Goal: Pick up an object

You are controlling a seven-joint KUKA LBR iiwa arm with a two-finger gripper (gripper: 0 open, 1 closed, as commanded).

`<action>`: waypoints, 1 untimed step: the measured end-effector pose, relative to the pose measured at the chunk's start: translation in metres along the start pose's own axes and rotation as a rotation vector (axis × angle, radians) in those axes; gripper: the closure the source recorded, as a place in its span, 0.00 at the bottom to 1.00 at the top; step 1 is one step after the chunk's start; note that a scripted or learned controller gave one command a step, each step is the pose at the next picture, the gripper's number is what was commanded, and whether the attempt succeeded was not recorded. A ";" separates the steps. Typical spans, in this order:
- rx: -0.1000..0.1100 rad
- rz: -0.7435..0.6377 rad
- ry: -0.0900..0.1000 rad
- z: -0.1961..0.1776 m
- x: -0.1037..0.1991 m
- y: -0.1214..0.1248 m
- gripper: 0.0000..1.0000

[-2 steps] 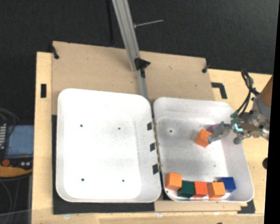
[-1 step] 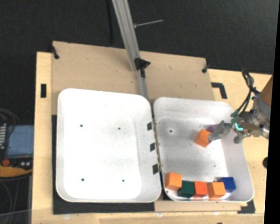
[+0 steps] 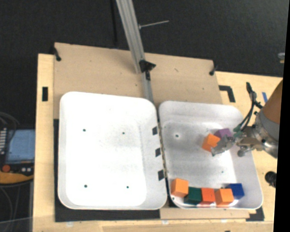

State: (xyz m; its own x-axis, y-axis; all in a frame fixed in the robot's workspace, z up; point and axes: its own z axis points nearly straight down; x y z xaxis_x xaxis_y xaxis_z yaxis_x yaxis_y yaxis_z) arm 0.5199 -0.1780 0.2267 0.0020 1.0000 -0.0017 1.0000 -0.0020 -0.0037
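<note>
My gripper (image 3: 225, 145) hung over the right bin (image 3: 184, 116), reaching in from the right, its fingers spread with nothing between them. The orange cube (image 3: 211, 141) lay just off the fingertips to their left, with a purple cube (image 3: 224, 133) close behind it; I could not tell whether a fingertip touched either one. So, by my reckoning, the pick was not yet made: the approach looked done, but the close and the lift remained.

Along the bin's near wall sat a row of blocks: an orange block (image 3: 180, 186), a green block (image 3: 194, 195), two more orange ones and a blue block (image 3: 236, 190). They were well apart from my target. The purple cube seemed the likeliest nuisance, crowding one finger's path. The left bin (image 3: 108, 150) sat alongside.
</note>
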 end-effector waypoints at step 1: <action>0.001 0.000 0.001 0.054 -0.009 -0.008 0.00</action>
State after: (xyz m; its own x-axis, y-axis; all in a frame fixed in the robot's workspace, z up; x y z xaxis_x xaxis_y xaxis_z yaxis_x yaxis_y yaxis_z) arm 0.5120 -0.1874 0.1726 0.0023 1.0000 -0.0011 1.0000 -0.0023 -0.0051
